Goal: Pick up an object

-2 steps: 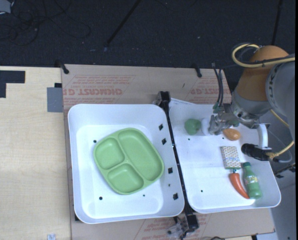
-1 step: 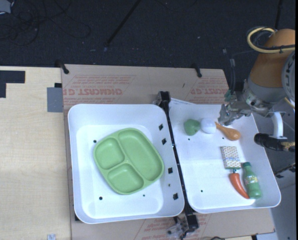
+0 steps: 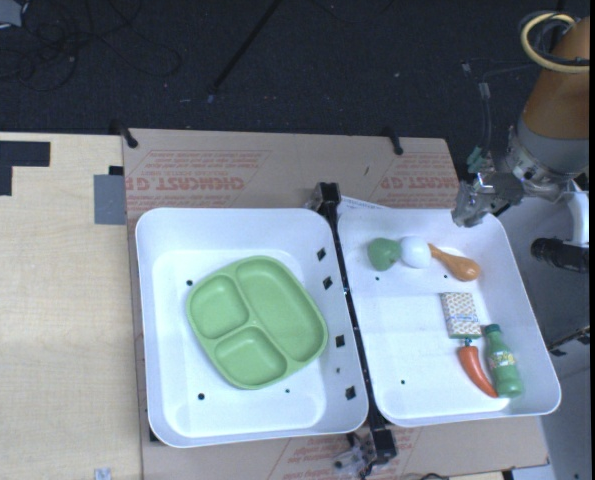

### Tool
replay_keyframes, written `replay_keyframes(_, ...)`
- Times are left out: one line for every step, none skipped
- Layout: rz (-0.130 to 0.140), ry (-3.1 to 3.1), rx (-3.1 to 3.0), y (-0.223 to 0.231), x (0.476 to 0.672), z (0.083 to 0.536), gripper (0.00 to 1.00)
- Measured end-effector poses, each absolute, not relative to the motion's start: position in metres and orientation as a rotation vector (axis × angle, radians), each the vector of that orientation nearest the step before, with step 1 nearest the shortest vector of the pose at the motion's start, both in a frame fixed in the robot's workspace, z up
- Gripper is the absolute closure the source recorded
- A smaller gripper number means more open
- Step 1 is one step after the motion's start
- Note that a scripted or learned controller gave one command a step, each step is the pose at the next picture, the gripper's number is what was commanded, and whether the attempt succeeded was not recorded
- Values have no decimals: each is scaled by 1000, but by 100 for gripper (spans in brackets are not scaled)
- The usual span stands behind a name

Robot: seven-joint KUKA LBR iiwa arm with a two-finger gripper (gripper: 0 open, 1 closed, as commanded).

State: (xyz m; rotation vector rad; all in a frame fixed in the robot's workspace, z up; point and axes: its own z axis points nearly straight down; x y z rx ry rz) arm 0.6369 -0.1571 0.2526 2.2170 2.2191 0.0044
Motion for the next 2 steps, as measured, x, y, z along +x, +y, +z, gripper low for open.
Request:
replay_keyframes(3, 2220, 2219, -158, 637, 296, 100)
replay_keyframes(-2, 2229, 2220, -101, 639, 276, 100)
